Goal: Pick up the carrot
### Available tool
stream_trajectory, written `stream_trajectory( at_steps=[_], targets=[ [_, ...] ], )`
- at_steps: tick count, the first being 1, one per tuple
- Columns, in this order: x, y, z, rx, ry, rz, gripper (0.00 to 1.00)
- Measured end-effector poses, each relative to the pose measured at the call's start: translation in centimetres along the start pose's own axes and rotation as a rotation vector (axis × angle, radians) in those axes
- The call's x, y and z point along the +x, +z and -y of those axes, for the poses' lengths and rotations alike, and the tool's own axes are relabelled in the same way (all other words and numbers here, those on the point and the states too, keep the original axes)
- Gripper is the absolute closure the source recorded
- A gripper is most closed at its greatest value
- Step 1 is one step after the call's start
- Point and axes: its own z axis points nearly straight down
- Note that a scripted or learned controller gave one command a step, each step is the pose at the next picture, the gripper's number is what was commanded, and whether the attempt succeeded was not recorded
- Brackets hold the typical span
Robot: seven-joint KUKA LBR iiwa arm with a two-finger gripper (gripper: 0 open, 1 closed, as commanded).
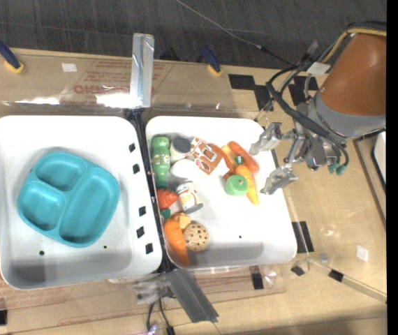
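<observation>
1. Poised at the right rim of the right-hand shallow white bin (276,246), the two-finger metal gripper (274,160) has its fingers spread apart with nothing between them; one finger (263,142) points toward the bin's upper right corner, the other (277,181) sits lower along the rim.

2. Behind it, the grey arm with its orange band (356,75) reaches in from the right, cables looping over the wrist.

3. Just left of the gripper lies the long orange carrot (241,155), slanting from upper left to lower right in the upper right part of the bin, beside an orange-and-white printed snack packet (206,156).

4. A small round green apple-like toy (237,184) touches the carrot cluster from below, and a narrow yellow-orange wedge (252,194) runs down past it; whether that wedge is part of the carrot cannot be told.

5. As a judgement, the step in hand is the approach: the fingers should straddle the carrot across its narrow width, turned square to its slant, and descend on the upper stretch away from the green toy.

6. Closing too low risks pinching the green toy or nudging the packet instead.

7. The carrot looks smooth, tapered and slightly glossy, likely moulded plastic, so a grip near its thicker middle seems safer than one at the tip.

8. Across the divider, a teal three-compartment plate (68,198) sits in the left white bin (10,271).
</observation>
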Motion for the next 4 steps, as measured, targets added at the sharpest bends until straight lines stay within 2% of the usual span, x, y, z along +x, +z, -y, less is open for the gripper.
stream_trajectory(
  at_steps=[1,2,3,4],
  targets=[
    [2.2,12.4,1.1,-0.004,0.107,-0.008,0.00],
    [4.9,8.4,1.2,-0.002,0.263,0.000,0.00],
    [-2.2,-2.0,1.3,0.001,-0.002,0.007,0.00],
    [3.6,17.3,1.1,-0.006,-0.179,-0.007,0.00]
  ],
)
